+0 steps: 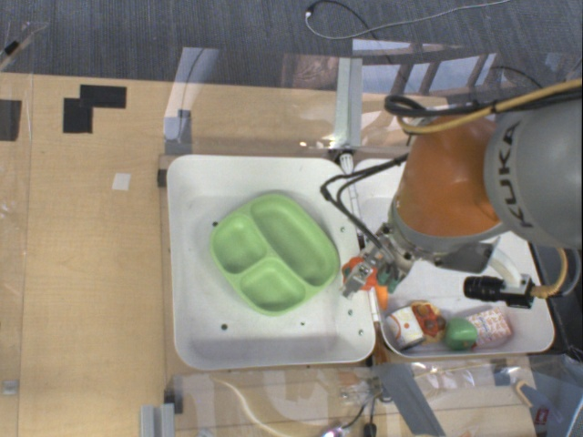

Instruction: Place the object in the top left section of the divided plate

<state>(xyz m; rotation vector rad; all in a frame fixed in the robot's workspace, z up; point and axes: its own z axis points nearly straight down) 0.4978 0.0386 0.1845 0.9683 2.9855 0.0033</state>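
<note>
Robot lab: bench, bins

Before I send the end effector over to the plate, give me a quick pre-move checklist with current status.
1. Object in the end effector: cannot tell; something orange sits at its tip, but the grip itself is too small to read.
2. Green plate in the left bin, flat: ok.
3. Top left section free of items: ok.
4. Other two sections free: ok.
5. End effector over the plate: not ok; it hangs by the divide between the bins, right of the plate.
6. Black cable trailing near the path: cannot tell whether it would snag.
</note>
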